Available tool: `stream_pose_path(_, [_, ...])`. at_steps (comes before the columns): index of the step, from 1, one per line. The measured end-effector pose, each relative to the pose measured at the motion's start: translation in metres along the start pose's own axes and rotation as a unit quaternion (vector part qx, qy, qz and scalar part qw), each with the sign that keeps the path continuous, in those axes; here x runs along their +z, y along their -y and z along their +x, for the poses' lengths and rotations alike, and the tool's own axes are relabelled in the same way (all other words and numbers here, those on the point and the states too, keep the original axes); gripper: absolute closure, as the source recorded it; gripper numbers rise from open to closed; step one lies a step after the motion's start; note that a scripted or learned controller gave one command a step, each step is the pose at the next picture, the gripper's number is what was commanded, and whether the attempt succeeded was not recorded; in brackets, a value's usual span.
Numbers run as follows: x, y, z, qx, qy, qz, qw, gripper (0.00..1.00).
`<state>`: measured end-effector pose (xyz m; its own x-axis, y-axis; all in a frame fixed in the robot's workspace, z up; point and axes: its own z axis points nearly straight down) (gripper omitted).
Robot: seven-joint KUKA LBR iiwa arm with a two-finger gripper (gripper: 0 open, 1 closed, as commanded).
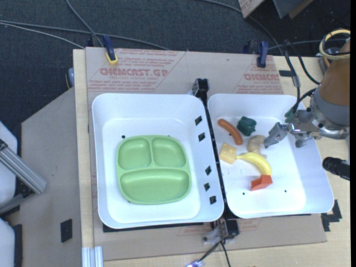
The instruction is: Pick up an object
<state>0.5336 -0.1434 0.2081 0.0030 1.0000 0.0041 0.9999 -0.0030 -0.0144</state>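
The grey metal jaws [276,134] of the arm reach in over the right shallow white plastic bin [311,199], their tip pointing down and left toward a small round beige toy piece [255,144]; how far apart they stand cannot be told, and nothing shows between them. Taking that beige piece as the landmark: a dark green toy vegetable [247,125] lies just above it, a long orange-red toy sausage [230,131] lies to its upper left, its long axis running from upper left to lower right, and a pale yellow wedge-shaped block [227,153] sits just to its left. Just below it a yellow toy banana [256,162] curves from left down to the right, and an orange-red block [261,182] lies just under the banana's right end. Well to the left, the other white bin [105,149] holds a light green three-compartment tray [153,169]. Both bins rest on a counter covered with printed brown cardboard [139,65], clamped at its far edge, over dark carpet [39,60] crossed by cables.
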Motion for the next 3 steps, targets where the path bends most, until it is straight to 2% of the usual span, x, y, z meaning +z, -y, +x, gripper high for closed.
stream_pose_path(1, [-0.006, -0.003, 0.0, -0.002, 0.001, -0.006, 1.0, 0.0])
stream_pose_path(3, [0.088, 0.009, 0.002, -0.001, 0.0, -0.004, 1.0, 0.0])
